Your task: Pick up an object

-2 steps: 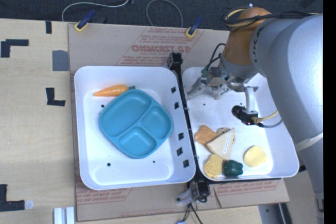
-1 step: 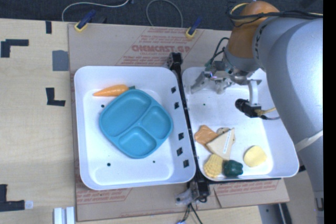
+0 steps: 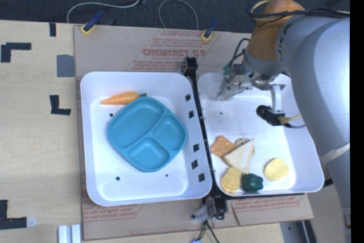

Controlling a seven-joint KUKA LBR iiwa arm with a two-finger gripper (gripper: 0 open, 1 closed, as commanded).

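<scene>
While the jaws' state cannot be told at the gripper [image 3: 230,88], you should favour the yellow piece [image 3: 276,169]: light, seemingly rigid, graspable across its rounded sides.

An orange carrot [image 3: 120,98] lay flat just above the blue divided plate [image 3: 148,133]. Right of that plate clustered a bread slice [image 3: 221,146], sandwich wedge [image 3: 242,155], corn [image 3: 231,180], green piece [image 3: 252,182] and yellow lemon [image 3: 276,169].

the only print to be seen was red lettering on the cardboard sheet [image 3: 165,51] under the bins, stamped above the left bin. it seemed to read "chemcast gp", though the letters were faint and partly blurred.
</scene>
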